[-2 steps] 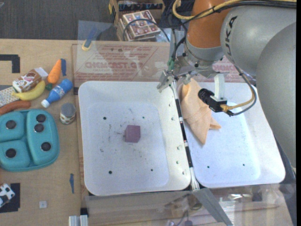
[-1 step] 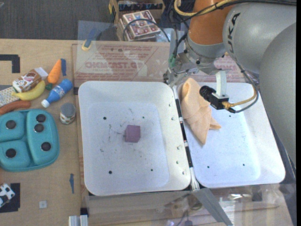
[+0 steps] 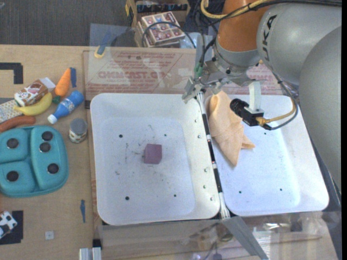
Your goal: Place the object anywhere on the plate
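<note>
While the gripper (image 3: 201, 86) hangs over the far right corner of the left bin (image 3: 173, 123), I cannot tell whether it is open or closed. The purple block (image 3: 153, 154) lies loose mid-bin, clear of the walls, probably for an easy grab. The teal plate (image 3: 32, 186) waits left of that bin.

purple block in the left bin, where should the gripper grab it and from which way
Probably from straight above, closing the fingers across two opposite flat sides. The purple block is small and squarish, resting flat near the middle of the left bin, well away from the walls, with nothing touching it, so every side looks open. The gripper is up at the bins' back edge, near the tan cloth in the right bin.
</note>
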Action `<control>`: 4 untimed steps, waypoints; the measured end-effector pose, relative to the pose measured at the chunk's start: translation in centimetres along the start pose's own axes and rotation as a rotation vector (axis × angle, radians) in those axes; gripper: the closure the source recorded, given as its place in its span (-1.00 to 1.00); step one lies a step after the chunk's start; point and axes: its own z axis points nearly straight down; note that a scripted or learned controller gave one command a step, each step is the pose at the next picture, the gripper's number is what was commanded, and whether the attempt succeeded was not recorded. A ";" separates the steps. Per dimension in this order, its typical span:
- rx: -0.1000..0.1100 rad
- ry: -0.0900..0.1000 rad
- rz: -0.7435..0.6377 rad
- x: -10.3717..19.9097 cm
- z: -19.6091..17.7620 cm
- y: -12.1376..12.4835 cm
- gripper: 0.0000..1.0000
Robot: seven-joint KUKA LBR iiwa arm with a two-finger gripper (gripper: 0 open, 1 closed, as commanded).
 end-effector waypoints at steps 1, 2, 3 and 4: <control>0.018 0.003 0.406 -4.0 -16.5 -2.3 -1.00; 0.018 0.001 0.665 1.5 -21.6 0.5 -1.00; 0.022 0.002 0.566 -6.6 -21.6 -2.0 -1.00; 0.019 0.007 0.147 1.1 -21.7 0.4 -1.00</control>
